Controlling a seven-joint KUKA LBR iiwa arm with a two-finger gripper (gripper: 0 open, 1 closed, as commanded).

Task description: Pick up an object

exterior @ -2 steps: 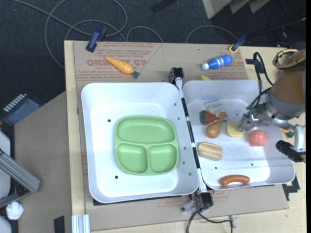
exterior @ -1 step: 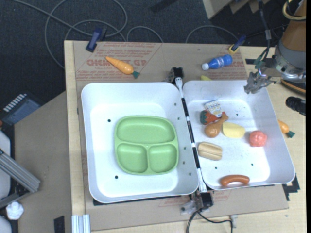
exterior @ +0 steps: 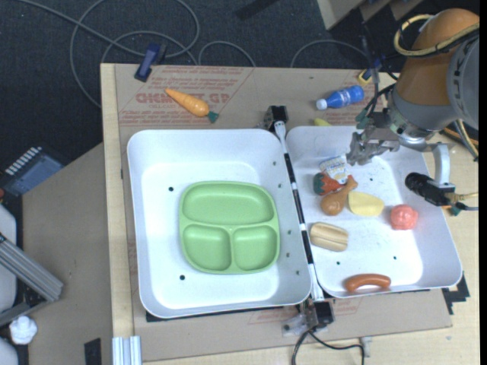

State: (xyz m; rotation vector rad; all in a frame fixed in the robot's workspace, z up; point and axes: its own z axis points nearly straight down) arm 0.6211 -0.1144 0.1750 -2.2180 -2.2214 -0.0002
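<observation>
My gripper (exterior: 363,151) hangs over the far part of the right bin (exterior: 426,261), with nothing seen held in it. Just left and nearer from it lies a small silvery packet (exterior: 332,165) beside a red and orange toy (exterior: 327,182). A brown drumstick (exterior: 337,198) lies below those, touching a yellow lemon-like piece (exterior: 366,204). A pink round fruit (exterior: 404,217) sits to the right, a tan bread roll (exterior: 329,236) at the bin's left side, and an orange-brown sausage (exterior: 367,283) near the front rim.
The left bin (exterior: 152,204) holds a green divided plate (exterior: 228,226). On the cardboard behind the bins lie a carrot (exterior: 190,103), a blue and white bottle (exterior: 340,97) and a blue clip (exterior: 148,61). A black clamp (exterior: 278,117) sits between the bins.
</observation>
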